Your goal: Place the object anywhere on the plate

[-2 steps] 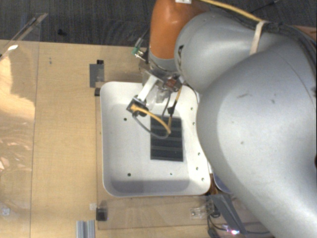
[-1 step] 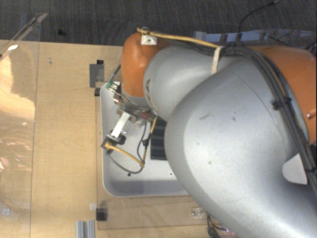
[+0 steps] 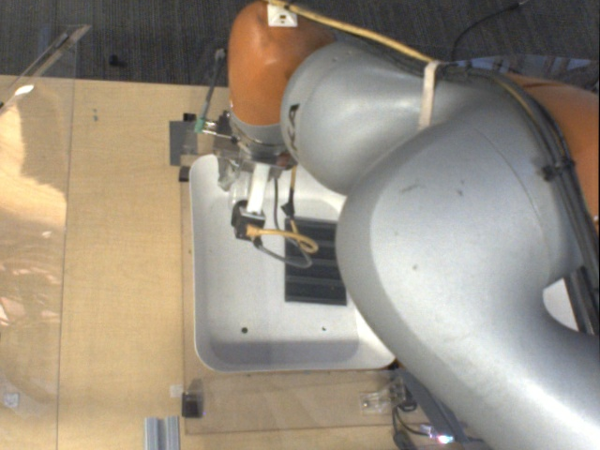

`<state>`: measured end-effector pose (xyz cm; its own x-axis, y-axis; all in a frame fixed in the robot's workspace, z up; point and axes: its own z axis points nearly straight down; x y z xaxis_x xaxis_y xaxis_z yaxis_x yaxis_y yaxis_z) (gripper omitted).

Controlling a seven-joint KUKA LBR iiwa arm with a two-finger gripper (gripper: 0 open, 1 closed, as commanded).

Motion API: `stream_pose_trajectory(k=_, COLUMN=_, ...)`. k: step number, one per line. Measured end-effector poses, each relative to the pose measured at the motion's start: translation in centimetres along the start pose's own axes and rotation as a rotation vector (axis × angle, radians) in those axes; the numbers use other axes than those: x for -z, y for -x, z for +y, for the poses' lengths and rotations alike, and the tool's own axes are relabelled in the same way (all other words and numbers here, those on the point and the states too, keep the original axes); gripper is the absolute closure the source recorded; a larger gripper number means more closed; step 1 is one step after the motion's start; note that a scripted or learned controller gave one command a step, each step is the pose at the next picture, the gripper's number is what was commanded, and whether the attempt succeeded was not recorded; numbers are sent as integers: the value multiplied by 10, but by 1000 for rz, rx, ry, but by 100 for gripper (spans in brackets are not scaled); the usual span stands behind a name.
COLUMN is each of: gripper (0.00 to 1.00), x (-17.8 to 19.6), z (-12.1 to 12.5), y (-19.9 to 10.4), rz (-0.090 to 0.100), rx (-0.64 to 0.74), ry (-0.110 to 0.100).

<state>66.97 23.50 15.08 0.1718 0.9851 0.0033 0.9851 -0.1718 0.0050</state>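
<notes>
In bin [image 3: 216, 331], black ribbed block [image 3: 314, 275], arm [image 3: 450, 223] overlapping

Matt wood-grain bench [image 3: 103, 251], smooth white plastic bin [image 3: 234, 345] — the grey arm [image 3: 450, 232] faintly glossy.

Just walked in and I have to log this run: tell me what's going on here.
The grey arm reaches in from the right and hangs over a white bin, its orange-banded wrist above the bin's far end. The gripper points down into the bin; whether it holds anything cannot be made out. A black ribbed rectangle lies flat on the bin floor close beside it, partly hidden under the arm.
</notes>
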Motion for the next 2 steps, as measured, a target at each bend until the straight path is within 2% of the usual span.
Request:
stream_pose_trajectory(k=1, gripper=100, x=-50, z=-86, y=15, rz=0, rx=343, ry=-4)
stream_pose_trajectory(k=2, gripper=100, x=219, z=-48, y=24, rz=0, rx=936, ry=8)
